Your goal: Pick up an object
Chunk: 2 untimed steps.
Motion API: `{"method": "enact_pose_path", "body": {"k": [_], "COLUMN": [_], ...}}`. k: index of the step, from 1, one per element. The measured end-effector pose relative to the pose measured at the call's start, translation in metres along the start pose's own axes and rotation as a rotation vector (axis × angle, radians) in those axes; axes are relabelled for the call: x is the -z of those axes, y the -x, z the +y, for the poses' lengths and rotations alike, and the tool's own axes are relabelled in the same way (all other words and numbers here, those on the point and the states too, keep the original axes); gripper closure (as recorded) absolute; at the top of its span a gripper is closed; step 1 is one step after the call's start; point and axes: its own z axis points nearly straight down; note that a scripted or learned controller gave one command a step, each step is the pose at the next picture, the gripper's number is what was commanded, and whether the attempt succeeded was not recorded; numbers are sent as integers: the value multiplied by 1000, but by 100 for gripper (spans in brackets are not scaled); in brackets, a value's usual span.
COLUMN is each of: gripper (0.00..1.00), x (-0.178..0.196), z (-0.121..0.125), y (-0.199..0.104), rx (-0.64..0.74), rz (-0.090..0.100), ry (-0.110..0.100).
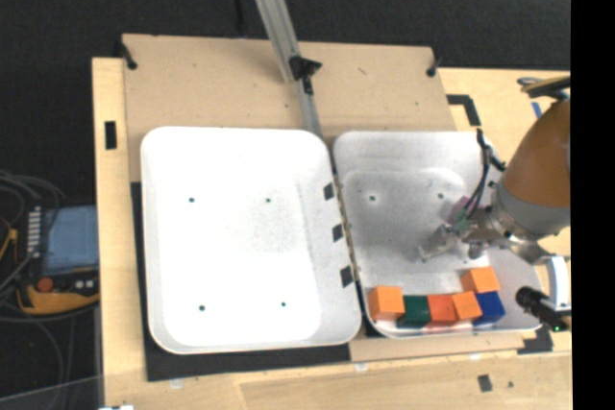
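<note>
Your arm (538,178) reaches in from the right, with its orange band above the wrist, and hangs over the right bin (404,158). The gripper (444,243) sits low over the middle of that bin's floor, near its right side, but it is small and blurred here, so you cannot tell how it is set or whether anything is caught in it. The blocks you could pick lie along the near wall of the right bin: an orange block (388,301) at the left end, a green block (415,310) just beside it, then a second orange block (442,308) and a third orange block (466,304), with a blue block (489,305) at the right end and another orange block (481,279) just behind it. All of them rest apart from the gripper, nearer to you than it is. The left bin (240,235) stands beside the right one, touching it along the middle edge.
</note>
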Motion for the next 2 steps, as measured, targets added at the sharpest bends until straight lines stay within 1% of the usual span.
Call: {"method": "enact_pose_path", "body": {"k": [1, 2], "gripper": [100, 100], "x": [15, 77], "z": [3, -1], "y": [0, 0], "rx": [-8, 5], "rz": [0, -2], "ry": [12, 14]}}
